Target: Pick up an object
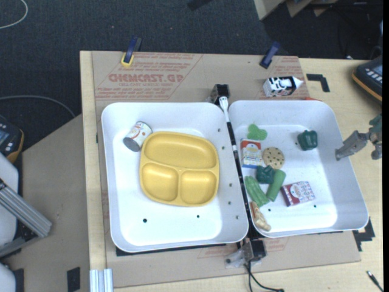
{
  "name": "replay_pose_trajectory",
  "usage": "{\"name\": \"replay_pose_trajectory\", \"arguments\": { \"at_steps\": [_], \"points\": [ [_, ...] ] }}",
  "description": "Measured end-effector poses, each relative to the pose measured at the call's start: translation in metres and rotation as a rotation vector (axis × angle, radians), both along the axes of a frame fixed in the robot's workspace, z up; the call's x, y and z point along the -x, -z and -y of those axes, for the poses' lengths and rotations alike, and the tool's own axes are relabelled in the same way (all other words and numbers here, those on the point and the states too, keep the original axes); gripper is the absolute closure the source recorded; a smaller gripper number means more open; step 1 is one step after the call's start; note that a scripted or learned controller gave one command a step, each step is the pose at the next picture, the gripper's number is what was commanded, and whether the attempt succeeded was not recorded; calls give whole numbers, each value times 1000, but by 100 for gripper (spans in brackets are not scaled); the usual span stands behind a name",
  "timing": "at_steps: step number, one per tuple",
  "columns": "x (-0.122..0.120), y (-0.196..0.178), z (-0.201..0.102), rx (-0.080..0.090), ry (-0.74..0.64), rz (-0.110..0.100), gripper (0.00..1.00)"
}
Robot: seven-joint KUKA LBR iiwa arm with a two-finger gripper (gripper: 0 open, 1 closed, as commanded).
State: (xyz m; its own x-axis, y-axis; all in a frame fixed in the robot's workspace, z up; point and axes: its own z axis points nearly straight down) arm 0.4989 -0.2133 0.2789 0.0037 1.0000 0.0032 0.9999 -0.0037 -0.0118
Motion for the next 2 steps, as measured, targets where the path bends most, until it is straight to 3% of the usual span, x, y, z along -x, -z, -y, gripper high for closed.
{"name": "replay_pose_trajectory", "arguments": {
  "at_steps": [1,2],
  "points": [
    [-2,-6,-1,3,-4,12,0],
    [2,57,-2,0,-3,5,0]
  ]
}}
